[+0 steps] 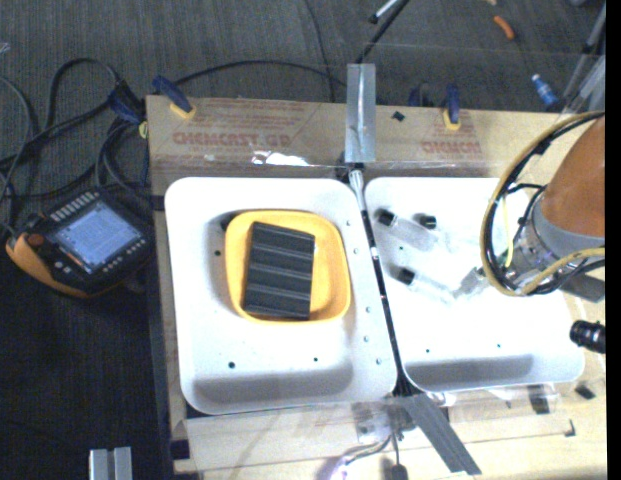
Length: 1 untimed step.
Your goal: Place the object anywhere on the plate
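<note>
A yellow plate (335, 268) sits in the left bin (190, 348). A dark ridged block (280, 269) lies flat on the middle of the plate. The right bin (490, 363) holds a few clear little tubes with black caps (408, 226), lying near its left side. The robot arm (575, 203) hangs over the right side of the right bin, with cables looped around it. I cannot tell how its gripper is set. A handheld screen (85, 243) lies on the floor to the left.
</note>
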### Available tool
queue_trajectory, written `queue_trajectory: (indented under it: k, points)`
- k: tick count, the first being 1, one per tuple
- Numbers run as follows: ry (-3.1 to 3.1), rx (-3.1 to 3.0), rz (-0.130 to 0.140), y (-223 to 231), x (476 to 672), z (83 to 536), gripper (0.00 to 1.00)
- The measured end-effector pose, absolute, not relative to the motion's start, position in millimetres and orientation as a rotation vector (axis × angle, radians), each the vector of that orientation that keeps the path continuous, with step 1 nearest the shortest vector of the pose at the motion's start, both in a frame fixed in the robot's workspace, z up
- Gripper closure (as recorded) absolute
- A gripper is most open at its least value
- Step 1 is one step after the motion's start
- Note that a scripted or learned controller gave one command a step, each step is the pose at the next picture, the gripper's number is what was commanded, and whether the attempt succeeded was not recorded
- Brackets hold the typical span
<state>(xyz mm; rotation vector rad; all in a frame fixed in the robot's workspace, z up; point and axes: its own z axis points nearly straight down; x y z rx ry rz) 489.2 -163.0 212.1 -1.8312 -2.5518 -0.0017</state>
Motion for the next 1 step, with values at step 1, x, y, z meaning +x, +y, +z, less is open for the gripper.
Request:
queue_trajectory:
  k: [1]
  points:
    - [-2.552,-1.831,-0.002,-162.9,489.2,212.1,0.00]
